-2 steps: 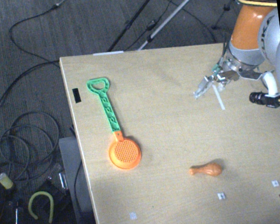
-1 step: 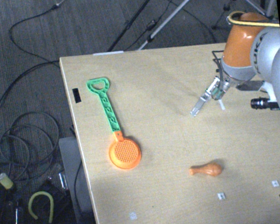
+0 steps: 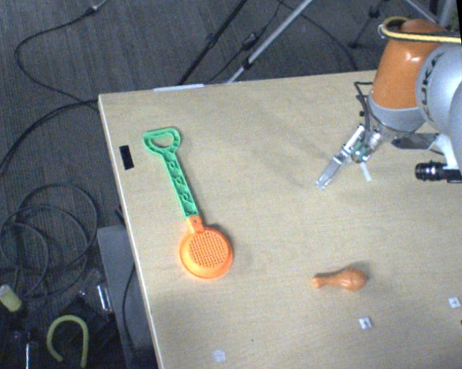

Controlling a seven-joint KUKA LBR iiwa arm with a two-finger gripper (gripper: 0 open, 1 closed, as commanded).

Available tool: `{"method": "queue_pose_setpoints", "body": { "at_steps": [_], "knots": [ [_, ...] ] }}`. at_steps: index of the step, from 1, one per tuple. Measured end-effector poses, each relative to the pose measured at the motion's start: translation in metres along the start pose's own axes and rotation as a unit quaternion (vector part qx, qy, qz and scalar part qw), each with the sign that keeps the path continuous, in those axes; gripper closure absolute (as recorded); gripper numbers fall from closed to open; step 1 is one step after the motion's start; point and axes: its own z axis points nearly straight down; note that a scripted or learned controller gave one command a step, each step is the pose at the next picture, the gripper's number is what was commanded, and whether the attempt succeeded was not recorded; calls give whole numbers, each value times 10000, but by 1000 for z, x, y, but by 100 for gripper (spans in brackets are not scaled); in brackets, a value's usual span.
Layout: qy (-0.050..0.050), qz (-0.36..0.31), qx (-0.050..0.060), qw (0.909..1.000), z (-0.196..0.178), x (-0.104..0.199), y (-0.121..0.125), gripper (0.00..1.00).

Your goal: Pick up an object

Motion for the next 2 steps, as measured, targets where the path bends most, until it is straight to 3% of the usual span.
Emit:
{"method": "queue_pose_setpoints", "body": {
  "at_steps": [1,2],
  "knots": [
    [-7,-9,-18,10000,-10,1,2,100],
    [-1,355,8,9994,-95,40,29,100]
  ]
}}
